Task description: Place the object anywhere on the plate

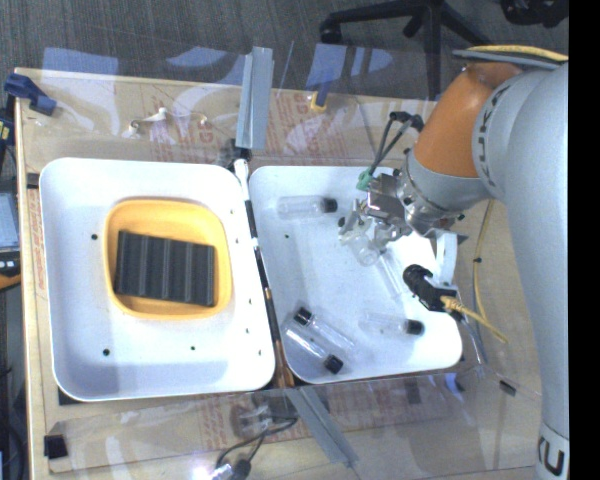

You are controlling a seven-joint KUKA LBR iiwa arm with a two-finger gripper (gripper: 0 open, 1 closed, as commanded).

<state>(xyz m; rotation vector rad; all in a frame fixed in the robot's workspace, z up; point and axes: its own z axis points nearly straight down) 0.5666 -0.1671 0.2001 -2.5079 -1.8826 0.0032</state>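
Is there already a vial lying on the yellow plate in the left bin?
No. The yellow plate carries a dark ribbed rack, while the clear vials lie in the right bin.

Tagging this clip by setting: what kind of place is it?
Probably a robotics lab: a grey-and-orange robot arm over two white bins on a bench, an office chair on carpet behind.

At frame left, a yellow plate with a dark ribbed insert sits in the left bin. The claw hangs over the right bin, among clear vials.
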